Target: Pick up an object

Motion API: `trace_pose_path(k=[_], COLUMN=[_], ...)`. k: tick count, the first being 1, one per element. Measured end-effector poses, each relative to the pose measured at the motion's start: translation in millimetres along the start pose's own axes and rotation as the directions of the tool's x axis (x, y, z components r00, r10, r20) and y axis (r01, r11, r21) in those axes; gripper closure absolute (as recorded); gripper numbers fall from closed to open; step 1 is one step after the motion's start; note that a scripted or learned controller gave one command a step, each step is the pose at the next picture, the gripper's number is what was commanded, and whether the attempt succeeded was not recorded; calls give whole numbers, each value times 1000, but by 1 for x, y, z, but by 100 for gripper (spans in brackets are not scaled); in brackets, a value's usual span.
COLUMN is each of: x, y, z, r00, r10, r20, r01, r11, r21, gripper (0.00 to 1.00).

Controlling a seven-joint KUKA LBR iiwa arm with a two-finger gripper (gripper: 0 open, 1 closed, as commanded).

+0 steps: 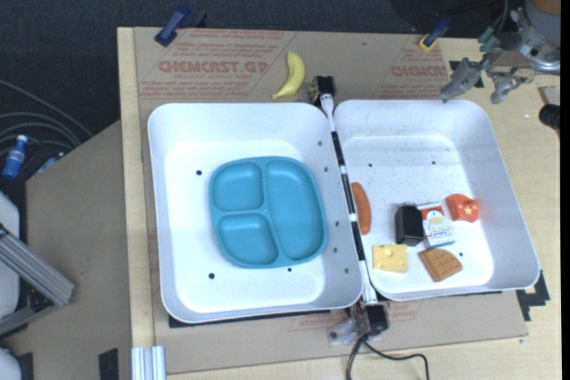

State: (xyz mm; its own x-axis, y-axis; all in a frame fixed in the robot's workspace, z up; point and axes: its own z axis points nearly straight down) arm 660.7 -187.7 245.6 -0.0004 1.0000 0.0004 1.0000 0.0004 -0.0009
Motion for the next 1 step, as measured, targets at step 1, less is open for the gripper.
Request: trace_pose_path(k=[1], x=[35], y=[6], z=[161], r00=[1000], r10=[-1], r20=[0], r01=[1], r11=[1000], r21=[0], gripper=[0])
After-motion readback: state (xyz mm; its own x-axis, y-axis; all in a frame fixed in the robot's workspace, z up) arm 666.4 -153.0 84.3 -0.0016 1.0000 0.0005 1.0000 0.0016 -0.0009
